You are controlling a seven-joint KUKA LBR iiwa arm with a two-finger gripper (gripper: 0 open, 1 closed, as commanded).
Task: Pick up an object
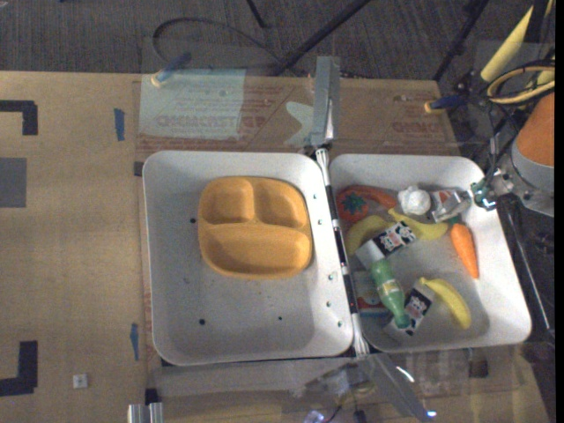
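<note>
Arm (539, 139) at right edge of frame, a little above middle. Orange band up top, grey wrist below it. Gripper (483, 192) sticks out toward left, low and tilted. Small green bit shows on its tip.

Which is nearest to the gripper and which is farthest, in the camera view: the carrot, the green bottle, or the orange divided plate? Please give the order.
The gripper is at the right bin's far right edge.
1. Carrot: right side of the right bin, just below the gripper.
2. Green bottle: left part of the right bin, nearer the front.
3. Orange divided plate: in the left bin.
</note>
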